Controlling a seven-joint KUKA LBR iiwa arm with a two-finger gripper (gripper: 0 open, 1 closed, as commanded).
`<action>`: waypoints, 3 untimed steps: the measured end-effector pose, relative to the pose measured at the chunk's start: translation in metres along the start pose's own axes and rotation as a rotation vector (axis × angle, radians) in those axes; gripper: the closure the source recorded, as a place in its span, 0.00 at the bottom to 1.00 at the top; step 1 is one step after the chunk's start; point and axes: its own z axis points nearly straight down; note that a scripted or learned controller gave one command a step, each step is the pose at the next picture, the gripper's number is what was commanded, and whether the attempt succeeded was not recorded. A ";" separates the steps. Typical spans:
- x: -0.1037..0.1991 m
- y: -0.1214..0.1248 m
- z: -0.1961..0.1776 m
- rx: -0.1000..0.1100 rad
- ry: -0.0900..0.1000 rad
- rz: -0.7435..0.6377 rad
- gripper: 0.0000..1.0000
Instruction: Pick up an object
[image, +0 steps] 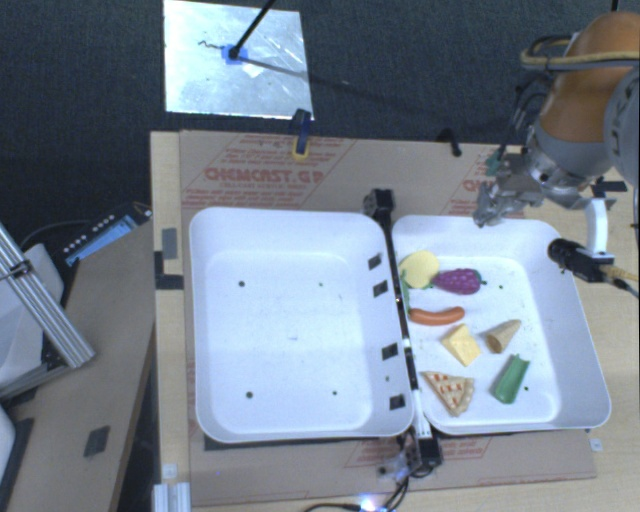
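Above the right bin's (560, 300) far edge my gripper (487, 212) hangs, grip state unclear, too blurry. Hot dog (437, 316), grapes (458, 281), cheese (462, 346), pizza slice (448, 389) lie inside.

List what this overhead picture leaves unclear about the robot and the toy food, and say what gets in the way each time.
1. Gripper, camera view: small and blurred above the far rim of the right bin; whether it is open or shut cannot be told.
2. Arm, camera view: cut off by the top and right edges.
3. Purple toy, camera view: too small to name for certain; possibly grapes.
4. Green toy, camera view: too small to identify.
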 end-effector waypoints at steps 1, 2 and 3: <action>0.068 -0.005 -0.056 0.014 0.006 -0.005 1.00; 0.144 0.034 -0.097 0.013 0.006 -0.005 1.00; 0.207 -0.004 -0.128 0.019 0.008 -0.005 1.00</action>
